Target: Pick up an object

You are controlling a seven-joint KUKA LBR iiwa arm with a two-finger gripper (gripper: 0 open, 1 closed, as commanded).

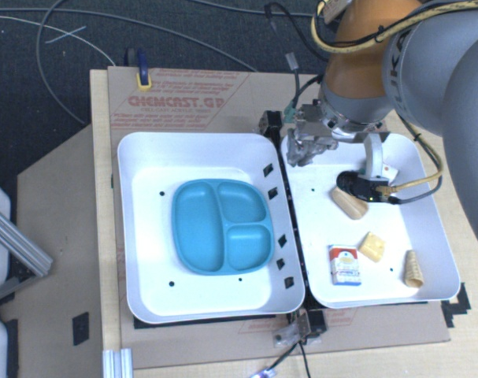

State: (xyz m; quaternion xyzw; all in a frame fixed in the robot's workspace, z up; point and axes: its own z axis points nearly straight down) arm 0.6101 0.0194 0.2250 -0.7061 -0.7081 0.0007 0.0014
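The claw (pixel 304 150) hangs over the far corner of the right bin (pixel 327 239), close to the wall that this bin shares with the left bin (pixel 144 211). I cannot tell if the claw is open or closed, and nothing is seen held in it. The nearest thing to take is a short tan cylinder (pixel 350 204), which lies flat on the floor of the right bin. I describe all places from this cylinder. The claw is apart from it, toward the far side and toward the left of the view, so in my judgement the coming move goes toward the near side and toward the right. The long axis of the cylinder runs at a slant, nearly along this same line, so the claw probably must close across it. Nearer to the camera than the cylinder lie a pale yellow wedge (pixel 372 246) and a small red and white carton (pixel 345 264). A tan cone (pixel 413 269) lies further right.
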